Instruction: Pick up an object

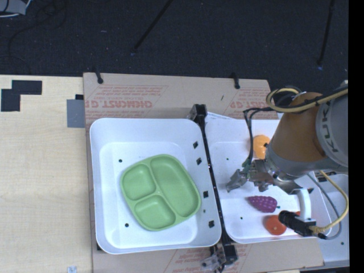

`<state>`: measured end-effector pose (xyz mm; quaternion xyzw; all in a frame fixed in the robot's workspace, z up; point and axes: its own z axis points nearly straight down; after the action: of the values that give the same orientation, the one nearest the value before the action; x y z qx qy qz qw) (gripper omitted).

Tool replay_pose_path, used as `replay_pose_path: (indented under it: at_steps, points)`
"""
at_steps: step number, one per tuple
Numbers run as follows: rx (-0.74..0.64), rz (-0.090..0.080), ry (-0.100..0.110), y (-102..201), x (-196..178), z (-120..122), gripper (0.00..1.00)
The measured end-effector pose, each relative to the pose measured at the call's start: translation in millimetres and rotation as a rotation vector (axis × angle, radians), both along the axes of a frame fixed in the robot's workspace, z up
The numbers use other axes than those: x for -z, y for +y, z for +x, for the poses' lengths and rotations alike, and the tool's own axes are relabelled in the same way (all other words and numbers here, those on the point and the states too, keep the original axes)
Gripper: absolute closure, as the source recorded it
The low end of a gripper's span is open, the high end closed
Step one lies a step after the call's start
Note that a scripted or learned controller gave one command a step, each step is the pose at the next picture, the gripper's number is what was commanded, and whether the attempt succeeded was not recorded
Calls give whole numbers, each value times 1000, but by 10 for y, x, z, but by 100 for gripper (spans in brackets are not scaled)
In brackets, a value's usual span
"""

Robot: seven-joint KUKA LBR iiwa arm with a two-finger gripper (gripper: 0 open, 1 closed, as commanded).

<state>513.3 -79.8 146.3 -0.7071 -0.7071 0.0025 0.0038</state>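
Observation:
My gripper hangs low in the right bin, its fingers spread open with nothing between them. A purple grape bunch lies just to its right on the bin floor. A red-orange round object sits near the bin's front, beside a white-and-black part of the arm. An orange fruit shows at the back of the bin, partly hidden by the arm's orange band.
The left bin holds a green divided plate. A black divider runs between the two bins. Cables loop around the wrist at the right. Cardboard lies under both bins.

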Motion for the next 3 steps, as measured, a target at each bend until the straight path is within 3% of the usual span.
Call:
replay_pose_path:
  at_steps: [1,2,3]
  points:
    - [0,0,0,12,540,-16,0]
    - [7,0,-1,-8,411,-13,100]
    - [1,-1,-8,-24,-6,12,100]
